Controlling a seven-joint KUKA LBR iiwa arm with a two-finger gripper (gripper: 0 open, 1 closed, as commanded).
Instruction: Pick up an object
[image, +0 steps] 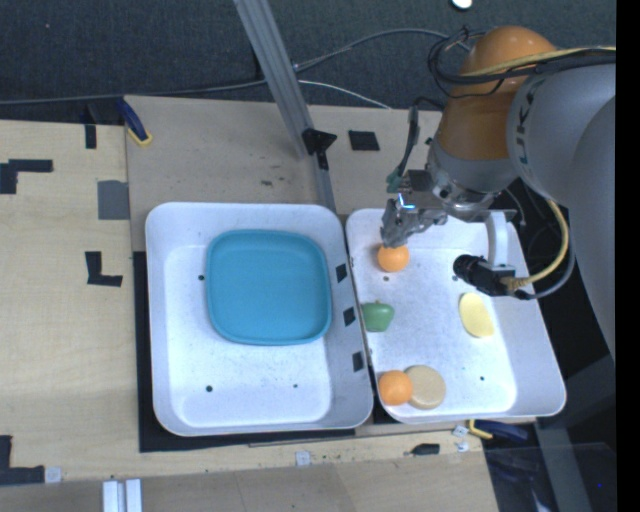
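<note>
near the right bin's (520, 400) far-left corner our gripper (395, 235) hovers just over an orange ball (392, 259); jaw state we cannot tell. we judge this the approach step; next, descend squarely and close.

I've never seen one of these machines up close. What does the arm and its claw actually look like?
The arm is bulky, rounded and grey, with a glossy orange band above the wrist. Thin dark cables loop around that band, and a yellowish cable curves down its side to a small black part. The gripper is a small metallic piece with two narrow fingers.
</note>
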